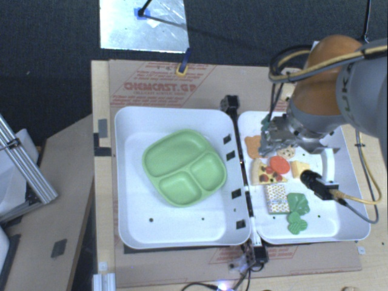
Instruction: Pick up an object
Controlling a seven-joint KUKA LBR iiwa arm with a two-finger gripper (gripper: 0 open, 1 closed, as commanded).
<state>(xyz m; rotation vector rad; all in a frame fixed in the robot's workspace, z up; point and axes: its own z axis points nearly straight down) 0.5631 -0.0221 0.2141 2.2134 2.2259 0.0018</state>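
Several toy foods lie in the right bin (348,220): an orange piece (252,145), a red round slice (279,164), a pizza slice (266,174), a yellow wedge (299,169), a speckled cracker (277,198) and green leafy pieces (297,206). My gripper (274,142) hangs low over the bin's far left part, just right of the orange piece and above the red slice. Nothing can be seen held in it, and the wrist hides what lies directly beneath.
The left bin (130,211) holds a green divided plate (183,167). A black-clipped ridge (239,162) separates the two bins. The arm (330,83) comes in from the upper right over the right bin's back edge.
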